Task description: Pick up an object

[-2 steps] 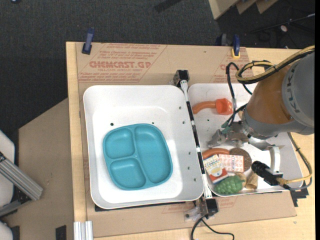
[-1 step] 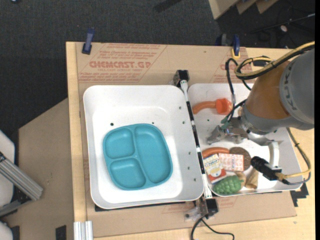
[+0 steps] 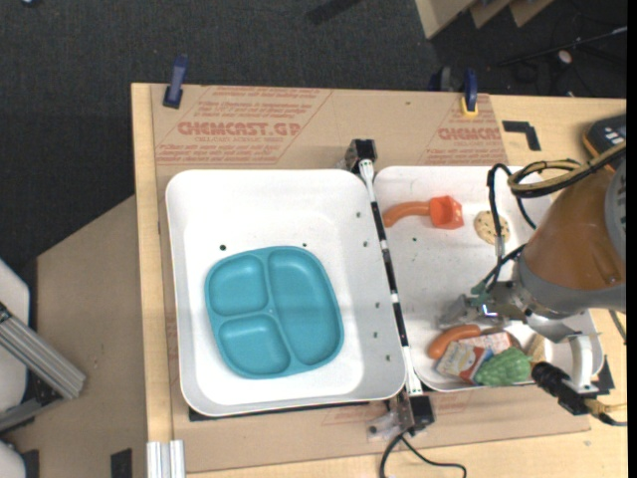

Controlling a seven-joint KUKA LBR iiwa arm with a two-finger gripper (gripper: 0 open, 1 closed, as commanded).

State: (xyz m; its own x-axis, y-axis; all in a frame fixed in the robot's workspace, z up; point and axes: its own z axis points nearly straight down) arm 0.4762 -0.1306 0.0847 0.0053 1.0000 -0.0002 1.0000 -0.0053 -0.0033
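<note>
The arm's gripper (image 3: 468, 310) hangs low in the right bin (image 3: 423, 257) just above the hot dog (image 3: 450, 340) and the wrapped snacks beside it, nothing visibly lifted yet, and whether the jaws are released or clenched cannot be told.

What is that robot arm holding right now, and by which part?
Cannot be told: the gripper sits low in the right bin, just above the hot dog, with no object visibly held.
</note>
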